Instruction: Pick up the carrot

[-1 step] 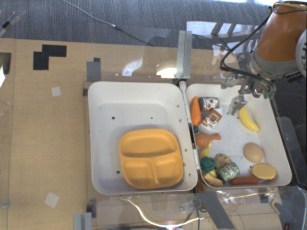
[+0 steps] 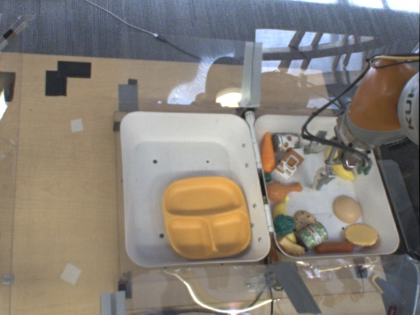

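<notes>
Camera view: wooden bench, two white bins side by side; left bin (image 2: 138,176) holds yellow divided tray (image 2: 207,216). Right bin (image 2: 387,202) holds mixed toy food. Gripper (image 2: 326,174) hangs over right bin's middle; finger state: cannot tell. Carrot (image 2: 268,151) lies well left of jaws and slightly farther from camera, against bin's left wall beside small carton (image 2: 289,165). Carrot long axis runs parallel to that wall. Judgement: approach requires leftward travel, wrist aligned across carrot's axis.

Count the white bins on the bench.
2. The left bin holds a yellow divided tray. The right bin holds the carrot and other toy food, under the gripper.
</notes>
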`<state>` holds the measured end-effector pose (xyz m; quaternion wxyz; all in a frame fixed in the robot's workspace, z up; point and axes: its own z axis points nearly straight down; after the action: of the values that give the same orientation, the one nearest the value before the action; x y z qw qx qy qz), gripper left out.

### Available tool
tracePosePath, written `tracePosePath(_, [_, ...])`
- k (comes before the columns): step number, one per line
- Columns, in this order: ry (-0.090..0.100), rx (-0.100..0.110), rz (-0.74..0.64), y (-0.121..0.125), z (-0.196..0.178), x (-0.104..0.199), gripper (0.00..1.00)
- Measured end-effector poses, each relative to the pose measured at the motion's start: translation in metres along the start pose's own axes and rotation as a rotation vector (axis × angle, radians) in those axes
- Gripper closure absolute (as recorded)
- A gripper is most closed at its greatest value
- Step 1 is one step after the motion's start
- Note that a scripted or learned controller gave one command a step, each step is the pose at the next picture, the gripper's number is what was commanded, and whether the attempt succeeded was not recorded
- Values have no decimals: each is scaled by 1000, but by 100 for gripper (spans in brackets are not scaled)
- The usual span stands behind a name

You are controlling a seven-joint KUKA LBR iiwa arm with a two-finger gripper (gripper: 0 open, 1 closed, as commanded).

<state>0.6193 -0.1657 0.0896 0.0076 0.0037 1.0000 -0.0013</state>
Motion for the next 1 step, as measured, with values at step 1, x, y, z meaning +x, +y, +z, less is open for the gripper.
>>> tracePosePath(1, [0, -1, 130, 39, -1, 30, 0])
